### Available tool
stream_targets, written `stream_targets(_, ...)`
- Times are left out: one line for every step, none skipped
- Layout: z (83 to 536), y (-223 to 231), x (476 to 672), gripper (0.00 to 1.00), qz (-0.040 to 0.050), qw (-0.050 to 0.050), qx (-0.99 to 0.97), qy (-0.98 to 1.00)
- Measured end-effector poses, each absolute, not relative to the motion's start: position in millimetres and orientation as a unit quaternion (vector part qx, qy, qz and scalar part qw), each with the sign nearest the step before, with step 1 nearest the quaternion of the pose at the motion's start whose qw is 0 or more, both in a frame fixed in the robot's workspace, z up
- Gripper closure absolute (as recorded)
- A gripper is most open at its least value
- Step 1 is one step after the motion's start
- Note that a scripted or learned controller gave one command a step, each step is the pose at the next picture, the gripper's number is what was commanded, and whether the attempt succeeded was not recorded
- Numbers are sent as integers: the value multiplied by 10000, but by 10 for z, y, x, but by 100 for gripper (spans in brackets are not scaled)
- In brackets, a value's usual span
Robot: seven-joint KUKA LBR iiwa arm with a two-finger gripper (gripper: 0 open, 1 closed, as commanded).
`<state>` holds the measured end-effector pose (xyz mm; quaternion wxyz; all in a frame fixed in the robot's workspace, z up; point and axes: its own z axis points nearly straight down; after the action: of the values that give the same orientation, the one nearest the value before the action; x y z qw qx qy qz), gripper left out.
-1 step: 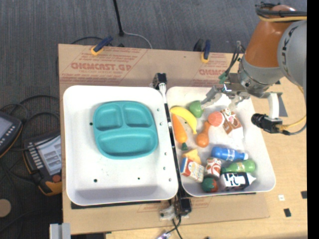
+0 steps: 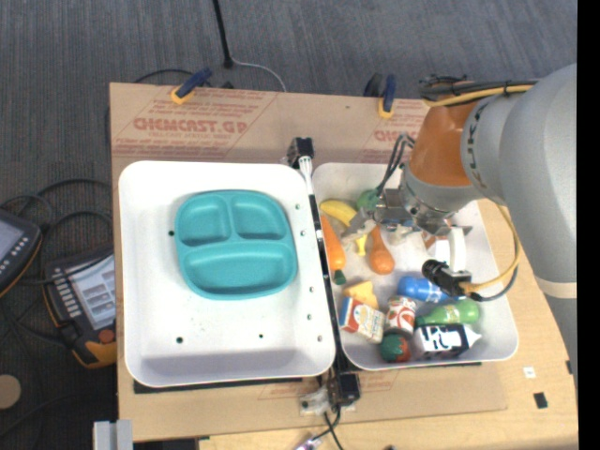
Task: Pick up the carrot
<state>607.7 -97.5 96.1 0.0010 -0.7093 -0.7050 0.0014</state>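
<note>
The carrot (image 2: 332, 247) lies at the left edge of the right-hand bin (image 2: 497, 345), just right of centre frame, running along the wall that divides the 2 bins, its green end pointing toward the bottom of the frame. The gripper (image 2: 405, 216) sits further right, in the upper middle of that bin, low among the clutter; whether it is wide or narrow I cannot tell, as the wrist hides the tips. A second orange piece (image 2: 380, 253) lies just below the gripper and looks much like the target, so the first care is to aim at the correct 1: the long carrot against the wall.

To do this step well, I judge the arm should rise clear of the toys, move left across the frame, and come down over the carrot's orange middle, closing across its narrow width. The wall touches or nearly touches 1 side, so a pad may not fit there; a descent set slightly toward the bin's inside is safer. The yellow banana (image 2: 338, 212) lies just above the carrot's top end and the yellow wedge (image 2: 361, 293) near its lower end, so a mid-body approach avoids both. The teal tray (image 2: 236, 244) in the left bin (image 2: 150, 279) is well apart.
</note>
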Motion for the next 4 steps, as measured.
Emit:
stream_targets(897,-1138,5721,0,-44,-77,-5989,-8008)
stream_targets(980,-1140,5714,100,-37,-52,-5995,-8004)
stream_targets(903,-1039,5493,100,-47,-110,-6311,-7756)
stream_targets(1822,-286,5681,100,21,14,-7394,-6733)
